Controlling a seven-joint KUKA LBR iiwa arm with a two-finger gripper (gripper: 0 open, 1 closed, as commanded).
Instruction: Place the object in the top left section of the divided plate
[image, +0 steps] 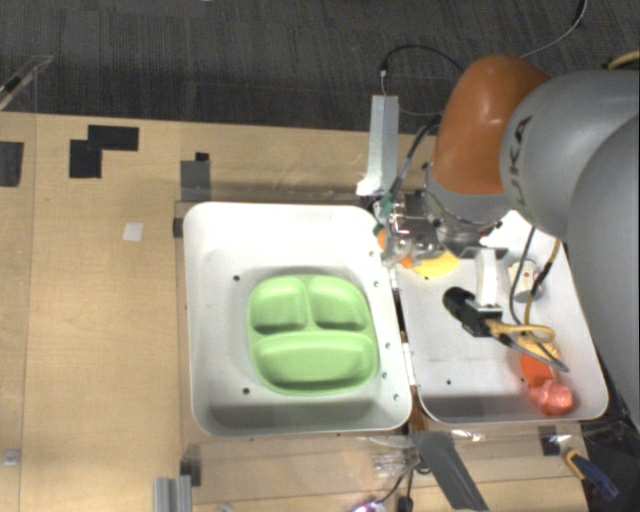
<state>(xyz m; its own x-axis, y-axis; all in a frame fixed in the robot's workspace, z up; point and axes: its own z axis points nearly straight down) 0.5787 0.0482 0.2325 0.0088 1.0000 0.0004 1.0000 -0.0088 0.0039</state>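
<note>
Progress looks to be at the start: the green divided plate (312, 335) lies in the left bin (215, 300) with all three sections bare, and its top left section (278, 300) has nothing in it. Picking up, carrying across and setting down all appear left to do.

The right bin (440, 370) holds the loose things. A yellow object (435, 266) lies near its upper left corner, partly hidden under the arm. A pink-red object (548, 392) lies in the lower right corner, well apart from it.

The end effector (408, 238) hangs over the upper left of the right bin, close by the wall shared with the left bin and just beside the yellow object. By that nearness I judge the yellow object to be the one meant for the plate. Whether the end effector is open or closed, or has hold of anything, I cannot tell from this slant. Both bins sit side by side on the pale wooden worktop (90, 330).
</note>
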